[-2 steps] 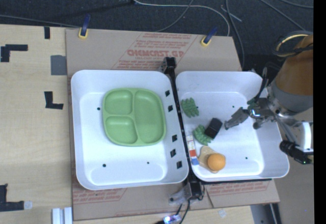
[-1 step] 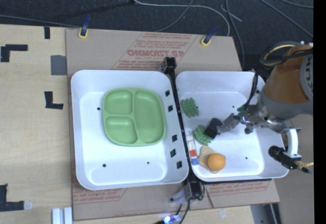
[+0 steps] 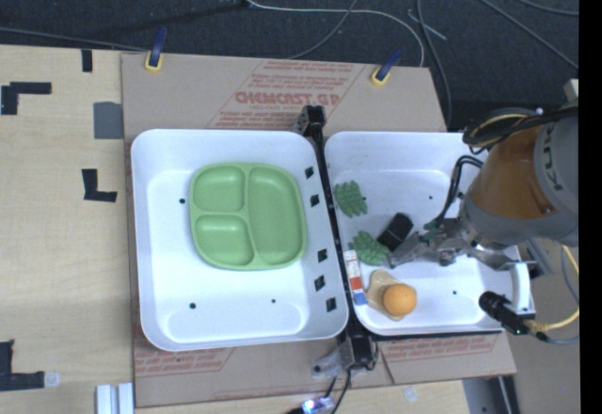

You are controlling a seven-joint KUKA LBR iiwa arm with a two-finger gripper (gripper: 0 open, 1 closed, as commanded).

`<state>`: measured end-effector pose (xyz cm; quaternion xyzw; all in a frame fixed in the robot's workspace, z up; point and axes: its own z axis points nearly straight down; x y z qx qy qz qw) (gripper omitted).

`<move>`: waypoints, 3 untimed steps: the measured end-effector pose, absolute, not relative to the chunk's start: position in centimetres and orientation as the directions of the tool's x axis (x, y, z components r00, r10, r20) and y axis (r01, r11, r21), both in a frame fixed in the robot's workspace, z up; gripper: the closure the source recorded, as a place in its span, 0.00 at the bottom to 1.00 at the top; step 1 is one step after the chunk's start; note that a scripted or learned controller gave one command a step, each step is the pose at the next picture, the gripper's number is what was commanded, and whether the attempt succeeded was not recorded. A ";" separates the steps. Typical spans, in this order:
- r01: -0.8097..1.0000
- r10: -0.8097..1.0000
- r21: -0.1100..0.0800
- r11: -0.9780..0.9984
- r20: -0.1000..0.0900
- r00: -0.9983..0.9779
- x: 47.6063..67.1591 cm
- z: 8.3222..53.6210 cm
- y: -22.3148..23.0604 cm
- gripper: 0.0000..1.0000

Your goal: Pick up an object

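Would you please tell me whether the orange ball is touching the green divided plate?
Apart. The camera view shows the orange ball in the right bin and the green divided plate in the left bin, with the bin walls between.

Two bins side by side on a cardboard sheet (image 3: 282,87): left bin (image 3: 150,243) holds a divided tray (image 3: 249,216), centre-rear. Right bin (image 3: 414,153) holds a leaf piece (image 3: 351,199) nr the shared wall, a block (image 3: 395,231) just right of it, another leaf (image 3: 370,247) in front, ball (image 3: 400,300) at front, poss. touching a tube (image 3: 354,273). Gripper (image 3: 411,252) just beside block.
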<state>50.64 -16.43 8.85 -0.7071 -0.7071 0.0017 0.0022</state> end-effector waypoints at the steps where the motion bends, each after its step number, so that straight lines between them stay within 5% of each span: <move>1: 1.000 1.000 -0.004 0.001 0.001 -0.001 50.8 10.1 -16.4 1.00; 3: 1.000 1.000 0.004 0.002 -0.001 -0.002 51.4 21.8 -15.6 1.00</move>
